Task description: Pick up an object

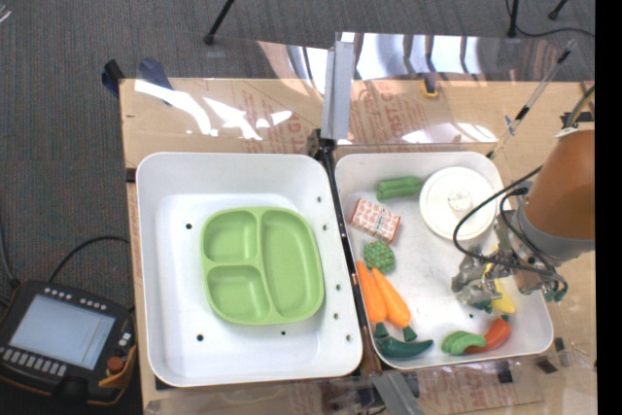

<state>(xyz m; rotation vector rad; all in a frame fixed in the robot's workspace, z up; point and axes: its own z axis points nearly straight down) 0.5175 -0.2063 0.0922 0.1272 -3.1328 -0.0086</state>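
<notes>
Toy food is lying scattered in the right white bin [439, 357], which is sitting on the counter [243, 121] beside the left white bin [155, 209] that is holding a green divided plate [261, 265]. Taking the round white lid [455, 201] as landmark: a green cucumber [399, 187] is lying just to its left, a small pink box [375, 220] is resting below and left of it, and a green knobbly ball [379, 256] and two orange carrots [383, 296] are lying lower still. The gripper [478, 285] is reaching down below the lid, near the bin's right wall, hanging just above a yellow piece [502, 305]. A red pepper [496, 333] and a green leafy piece [463, 342] are lying near it. Whether those fingers are spread or closed, I cannot tell.
</notes>
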